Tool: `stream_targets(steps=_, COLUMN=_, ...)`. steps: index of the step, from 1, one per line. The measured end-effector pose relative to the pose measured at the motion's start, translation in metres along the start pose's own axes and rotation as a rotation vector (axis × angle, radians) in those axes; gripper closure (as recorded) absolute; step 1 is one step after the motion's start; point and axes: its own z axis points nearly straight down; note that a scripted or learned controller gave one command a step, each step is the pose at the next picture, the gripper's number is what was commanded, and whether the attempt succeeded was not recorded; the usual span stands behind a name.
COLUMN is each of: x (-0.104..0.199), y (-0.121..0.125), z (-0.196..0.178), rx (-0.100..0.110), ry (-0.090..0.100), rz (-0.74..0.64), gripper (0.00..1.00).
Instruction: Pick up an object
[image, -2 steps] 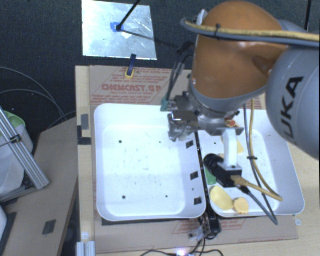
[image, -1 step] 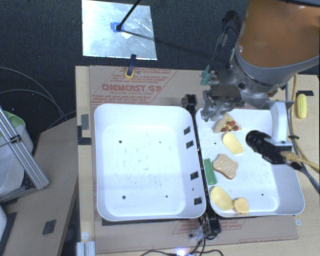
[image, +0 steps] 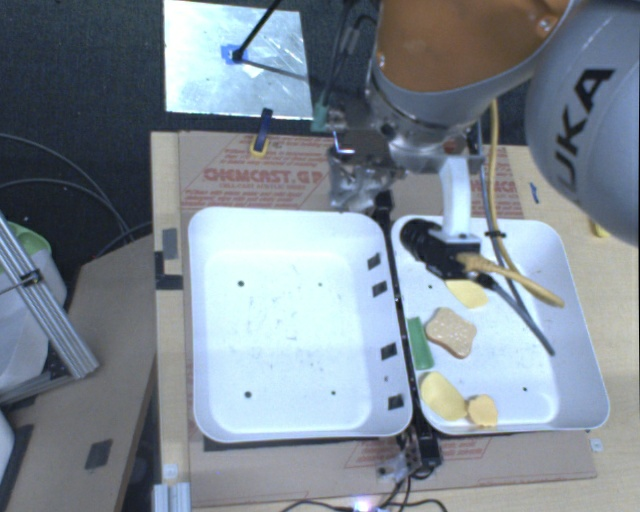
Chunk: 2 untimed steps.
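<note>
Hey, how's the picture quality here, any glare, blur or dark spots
Camera view: the arm looms close and soft-focused at the top; the left bin is brightly lit, nearly washed out; the foil sheet up top glints; the floor at left is dark; the food pieces in the right bin stay reasonably sharp.

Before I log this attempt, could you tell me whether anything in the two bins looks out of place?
Mostly tidy. One oddity: a green piece sits wedged at the right bin's inner wall, up on the divider rather than flat on the floor like the toast-shaped piece beside it.
</note>
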Motion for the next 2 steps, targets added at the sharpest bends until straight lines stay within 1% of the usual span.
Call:
stream_targets(steps=1, x=-0.083, y=0.012, z=-0.088, rx=-0.010, ry=-0.002, rz=0.015, gripper=1.00)
stream_targets(steps=2, x=-0.055, y=-0.008, z=0.059, rx=0.016, ry=-0.004, rz=0.004, gripper=1.00)
